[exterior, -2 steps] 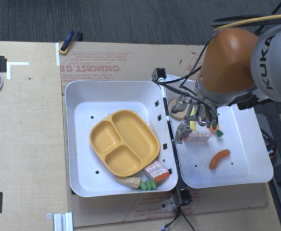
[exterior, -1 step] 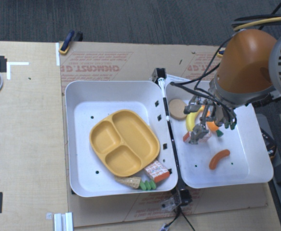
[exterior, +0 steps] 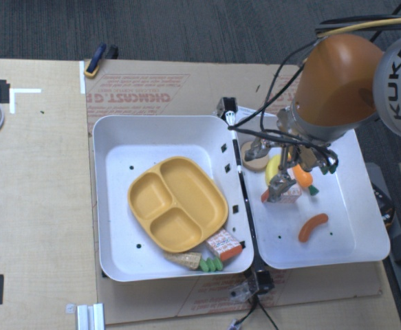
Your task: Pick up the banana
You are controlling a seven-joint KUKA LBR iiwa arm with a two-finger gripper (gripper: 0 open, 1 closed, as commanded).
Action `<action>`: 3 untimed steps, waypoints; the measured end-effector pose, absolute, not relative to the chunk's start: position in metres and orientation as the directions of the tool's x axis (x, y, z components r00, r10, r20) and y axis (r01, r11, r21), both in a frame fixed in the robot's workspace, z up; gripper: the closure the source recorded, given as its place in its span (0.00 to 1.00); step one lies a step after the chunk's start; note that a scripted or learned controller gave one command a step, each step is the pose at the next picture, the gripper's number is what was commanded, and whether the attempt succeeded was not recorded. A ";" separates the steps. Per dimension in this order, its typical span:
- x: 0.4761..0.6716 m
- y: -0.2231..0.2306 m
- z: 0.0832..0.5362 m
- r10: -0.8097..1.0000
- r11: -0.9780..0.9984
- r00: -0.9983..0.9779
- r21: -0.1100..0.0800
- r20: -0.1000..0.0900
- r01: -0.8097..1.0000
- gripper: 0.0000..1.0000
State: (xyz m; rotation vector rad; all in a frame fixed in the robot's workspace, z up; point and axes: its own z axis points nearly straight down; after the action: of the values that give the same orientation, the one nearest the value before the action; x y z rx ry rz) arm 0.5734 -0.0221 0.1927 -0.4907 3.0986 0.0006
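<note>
The banana (exterior: 274,165) is a short yellow piece in the right bin (exterior: 355,249), near its upper left. My gripper (exterior: 281,182) hangs straight down over it, under the orange wrist band, and its metal tip sits right at the banana's lower right side. The wrist and cables hide part of the banana. I cannot make out whether the banana is between the jaws.
An orange carrot (exterior: 302,178), a tan round piece (exterior: 256,159), a small white and red item (exterior: 287,194) and a sausage (exterior: 313,227) lie close by. The left bin (exterior: 111,184) holds a yellow divided plate (exterior: 178,203), a red box (exterior: 225,246) and small foods.
</note>
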 end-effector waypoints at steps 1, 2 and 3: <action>0.553 -0.043 0.193 -0.459 0.888 -0.888 -0.001 -0.003 -0.459 0.00; 0.586 -0.041 0.193 -0.762 0.648 -0.648 -0.002 -0.004 -0.762 0.00; 0.598 -0.065 0.193 -0.944 0.330 -0.330 -0.003 -0.004 -0.944 0.00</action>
State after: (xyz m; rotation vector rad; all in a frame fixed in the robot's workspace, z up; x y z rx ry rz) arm 0.5976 -0.0645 0.1928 -1.8153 2.5580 -0.0006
